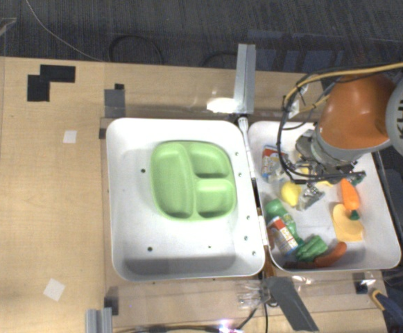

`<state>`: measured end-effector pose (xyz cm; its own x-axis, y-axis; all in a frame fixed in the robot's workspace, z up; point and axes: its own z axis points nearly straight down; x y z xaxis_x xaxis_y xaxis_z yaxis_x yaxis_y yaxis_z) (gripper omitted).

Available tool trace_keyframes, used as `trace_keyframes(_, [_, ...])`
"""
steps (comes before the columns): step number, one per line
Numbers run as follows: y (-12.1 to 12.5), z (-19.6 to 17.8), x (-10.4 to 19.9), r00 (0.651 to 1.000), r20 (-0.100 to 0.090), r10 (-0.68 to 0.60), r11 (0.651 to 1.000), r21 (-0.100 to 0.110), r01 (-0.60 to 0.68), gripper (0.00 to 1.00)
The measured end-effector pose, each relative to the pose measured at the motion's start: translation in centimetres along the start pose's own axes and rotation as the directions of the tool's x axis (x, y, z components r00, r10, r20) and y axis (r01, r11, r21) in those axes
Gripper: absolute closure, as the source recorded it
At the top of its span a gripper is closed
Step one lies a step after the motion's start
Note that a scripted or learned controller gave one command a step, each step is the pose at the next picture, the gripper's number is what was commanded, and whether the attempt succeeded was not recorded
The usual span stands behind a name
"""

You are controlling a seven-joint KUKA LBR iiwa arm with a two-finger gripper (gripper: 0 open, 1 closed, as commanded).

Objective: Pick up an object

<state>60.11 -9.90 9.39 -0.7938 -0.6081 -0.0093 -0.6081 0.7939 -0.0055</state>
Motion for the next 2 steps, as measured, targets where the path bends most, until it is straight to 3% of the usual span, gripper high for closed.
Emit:
trace_keyframes(1, [-3.7,0.4,1.6,0.848,0.0,-0.53,0.848,0.004,0.53,0.0])
trace_keyframes(2, [-3.7,-1.0,1.0,0.849,0.008,-0.528,0.849,0.015,0.527,1.0])
